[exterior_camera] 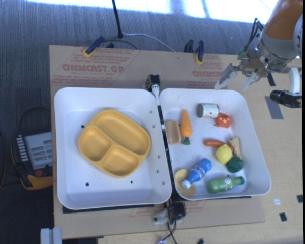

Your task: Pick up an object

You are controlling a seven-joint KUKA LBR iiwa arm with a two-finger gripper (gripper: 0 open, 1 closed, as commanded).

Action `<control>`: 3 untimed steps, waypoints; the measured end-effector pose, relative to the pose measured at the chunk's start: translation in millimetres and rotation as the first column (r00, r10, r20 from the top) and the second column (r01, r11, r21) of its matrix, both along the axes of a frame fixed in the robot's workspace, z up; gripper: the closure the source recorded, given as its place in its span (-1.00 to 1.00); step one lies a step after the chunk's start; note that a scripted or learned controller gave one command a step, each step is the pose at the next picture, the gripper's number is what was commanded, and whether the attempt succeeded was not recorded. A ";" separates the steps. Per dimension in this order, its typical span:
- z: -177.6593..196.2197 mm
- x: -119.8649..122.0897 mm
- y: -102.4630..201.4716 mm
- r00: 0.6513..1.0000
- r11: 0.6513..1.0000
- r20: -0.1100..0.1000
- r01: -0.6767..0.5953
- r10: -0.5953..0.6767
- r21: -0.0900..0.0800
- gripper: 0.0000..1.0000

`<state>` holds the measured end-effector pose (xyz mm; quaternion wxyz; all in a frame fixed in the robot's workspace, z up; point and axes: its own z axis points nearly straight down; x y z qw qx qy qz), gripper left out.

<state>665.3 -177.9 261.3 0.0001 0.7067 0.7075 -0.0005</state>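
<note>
The gripper [240, 78] is being held open and empty beyond the right bin [254, 136]. Inside, the toy carrot [185, 124] is lying; probably light, rigid plastic, best pinched mid-body.

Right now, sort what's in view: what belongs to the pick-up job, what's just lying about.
Job: gripper, open, above the right bin; carrot, green bottle, blue bottle, lemon.
Lying about: yellow tray, left bin, clamps, handheld controller.

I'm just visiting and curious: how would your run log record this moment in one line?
gripper: open, above right bin's far rim | held: nothing | carrot: in bin
</note>
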 end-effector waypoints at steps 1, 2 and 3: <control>-104.8 -23.3 42.1 1.000 1.000 -0.002 0.000 0.000 0.001 -1.00; -164.3 -59.7 59.7 1.000 1.000 0.000 0.000 0.000 0.000 -1.00; -154.1 -59.5 58.7 1.000 1.000 0.001 0.001 -0.001 -0.002 1.00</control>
